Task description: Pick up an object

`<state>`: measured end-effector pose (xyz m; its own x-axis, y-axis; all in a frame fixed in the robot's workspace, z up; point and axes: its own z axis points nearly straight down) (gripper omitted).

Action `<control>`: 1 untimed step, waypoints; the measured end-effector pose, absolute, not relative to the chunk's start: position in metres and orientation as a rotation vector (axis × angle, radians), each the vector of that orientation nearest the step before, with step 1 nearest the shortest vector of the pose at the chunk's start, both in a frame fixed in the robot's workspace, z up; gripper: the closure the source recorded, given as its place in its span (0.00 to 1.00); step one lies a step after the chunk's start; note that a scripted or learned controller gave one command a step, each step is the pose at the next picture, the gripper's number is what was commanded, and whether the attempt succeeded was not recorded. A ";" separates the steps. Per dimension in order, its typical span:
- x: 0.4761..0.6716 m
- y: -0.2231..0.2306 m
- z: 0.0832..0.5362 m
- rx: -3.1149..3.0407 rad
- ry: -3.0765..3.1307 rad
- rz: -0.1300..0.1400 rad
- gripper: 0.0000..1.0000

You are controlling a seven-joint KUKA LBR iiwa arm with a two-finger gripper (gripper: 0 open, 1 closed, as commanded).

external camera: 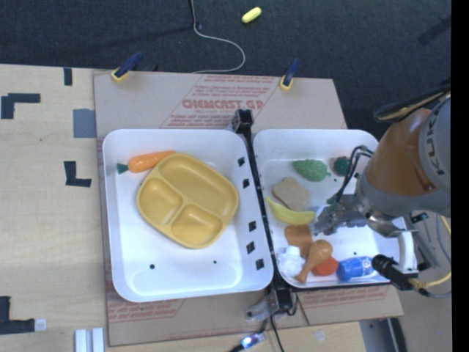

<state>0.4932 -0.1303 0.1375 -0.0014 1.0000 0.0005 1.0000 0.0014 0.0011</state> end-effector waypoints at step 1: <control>0.492 -0.137 0.197 2.218 2.220 0.003 1.00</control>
